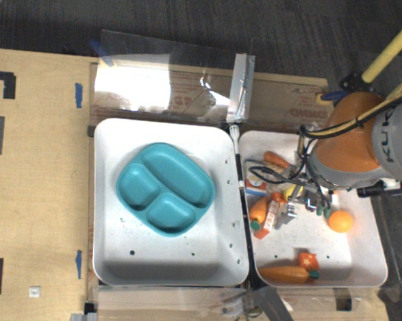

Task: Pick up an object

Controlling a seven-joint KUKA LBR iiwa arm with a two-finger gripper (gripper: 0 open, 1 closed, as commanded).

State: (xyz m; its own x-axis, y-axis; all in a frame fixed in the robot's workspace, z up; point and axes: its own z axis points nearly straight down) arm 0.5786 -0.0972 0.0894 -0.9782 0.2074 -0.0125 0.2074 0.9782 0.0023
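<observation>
A divided plate (165, 187) lies in the left bin (105, 252), while the right bin (365, 260) holds a ball (340, 221) at right, a carrot (284, 272) along its near edge, and small food toys (264, 212) at left.

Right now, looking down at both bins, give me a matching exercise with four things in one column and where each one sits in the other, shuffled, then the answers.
Things:
1. teal divided plate
2. orange ball
3. long orange carrot
4. end effector

Places:
A. near the front edge of the right bin
B. middle of the left bin
C. right side of the right bin, beside the arm
D. over the clutter in the middle of the right bin

Pairs: 1-B, 2-C, 3-A, 4-D
</observation>
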